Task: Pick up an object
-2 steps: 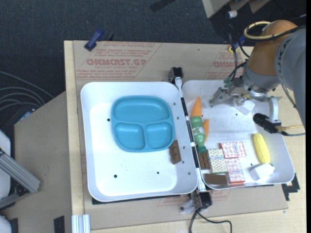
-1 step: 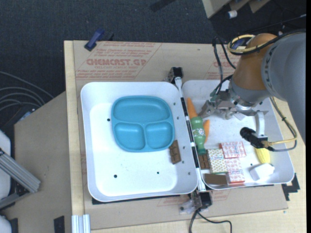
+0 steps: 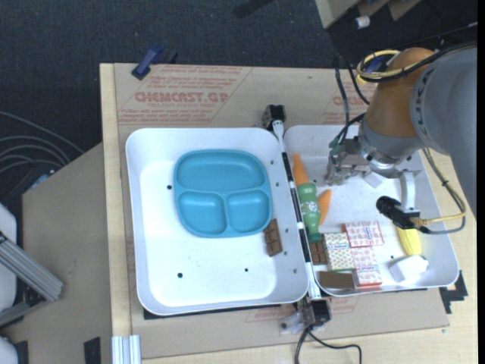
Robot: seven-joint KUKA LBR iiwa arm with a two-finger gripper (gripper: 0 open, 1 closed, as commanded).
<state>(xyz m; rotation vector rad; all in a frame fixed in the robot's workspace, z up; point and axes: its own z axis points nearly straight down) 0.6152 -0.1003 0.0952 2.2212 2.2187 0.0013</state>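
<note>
Jaws low over the upper part of the right bin (image 3: 438, 226), near its back wall. Can't tell if they are wide or narrow, and nothing is visibly held. They hang over bare bin floor.

Step, as I judge it: approach, no pick yet. Closest candidates are the carrot (image 3: 300, 170) just left of the jaws along the divider, and a small orange piece (image 3: 324, 201) below it. The next move needs a short shift left and down, then a close on one of them.

In the way: the bottle (image 3: 308, 205) lies touching both orange items, and the bin wall crowds the carrot, so there's little room.

Further out are packets (image 3: 362, 235), a yellow item (image 3: 409, 242), a white block (image 3: 409, 266) and a brown item (image 3: 337, 280) at the front. The left bin (image 3: 151, 241) has a blue plate (image 3: 223, 192) and a brown block (image 3: 273, 239). The surface (image 3: 189, 97) is bare board.
</note>
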